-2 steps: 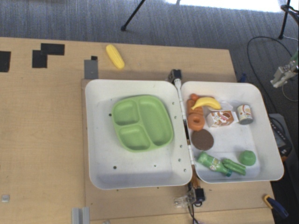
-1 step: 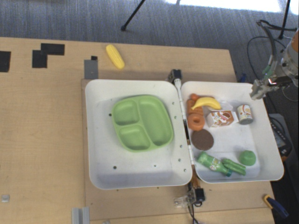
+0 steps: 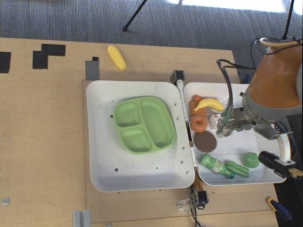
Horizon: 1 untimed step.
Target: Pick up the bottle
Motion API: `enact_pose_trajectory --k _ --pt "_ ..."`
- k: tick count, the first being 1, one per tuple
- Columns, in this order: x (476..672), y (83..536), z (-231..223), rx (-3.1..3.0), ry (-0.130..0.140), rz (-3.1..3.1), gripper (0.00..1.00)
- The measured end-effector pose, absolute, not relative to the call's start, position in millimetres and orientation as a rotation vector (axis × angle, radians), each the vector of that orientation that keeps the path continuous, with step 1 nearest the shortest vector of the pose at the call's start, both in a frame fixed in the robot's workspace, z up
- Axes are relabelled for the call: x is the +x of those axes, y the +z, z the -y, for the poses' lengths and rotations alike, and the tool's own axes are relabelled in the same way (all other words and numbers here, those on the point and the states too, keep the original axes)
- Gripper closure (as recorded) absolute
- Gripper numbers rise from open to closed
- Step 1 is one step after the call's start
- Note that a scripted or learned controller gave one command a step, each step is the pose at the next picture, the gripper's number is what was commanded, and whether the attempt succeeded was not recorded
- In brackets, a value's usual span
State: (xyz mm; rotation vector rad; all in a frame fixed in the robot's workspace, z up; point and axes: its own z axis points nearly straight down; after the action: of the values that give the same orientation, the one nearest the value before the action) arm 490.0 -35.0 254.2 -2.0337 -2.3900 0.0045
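The two-finger metal gripper [image 3: 222, 126] is hanging low over the right shallow white bin [image 3: 236, 148], and whether it is released or clenched cannot be told from this slant; nothing is visibly sitting between its tips. The green plastic bottle [image 3: 216, 165] is lying on its side below and slightly left of the gripper, close to the bin's near wall, probably because a round body settles flat when dropped in. Just beside the bottle, further right, a long green vegetable-shaped toy [image 3: 237, 169] is lying, with a small green ball-like piece [image 3: 251, 160] beyond it. Left of the gripper, a brown flat disc [image 3: 205, 141], an orange ring-shaped toy [image 3: 198, 122] and a yellow plastic banana [image 3: 209, 104] are crowding the bin's left wall. The open floor is lying directly beneath and right of the gripper, so a short approach toward the bottle seems feasible, though the near rim is leaving little clearance. Well left, a green divided plastic tray [image 3: 143, 124] is resting in the left white bin [image 3: 102, 141].
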Motion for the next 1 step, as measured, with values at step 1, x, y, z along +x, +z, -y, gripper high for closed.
enact_pose_trajectory --k 1 --pt "488.5 232.8 -12.1 -1.857 0.003 2.531 1.00"
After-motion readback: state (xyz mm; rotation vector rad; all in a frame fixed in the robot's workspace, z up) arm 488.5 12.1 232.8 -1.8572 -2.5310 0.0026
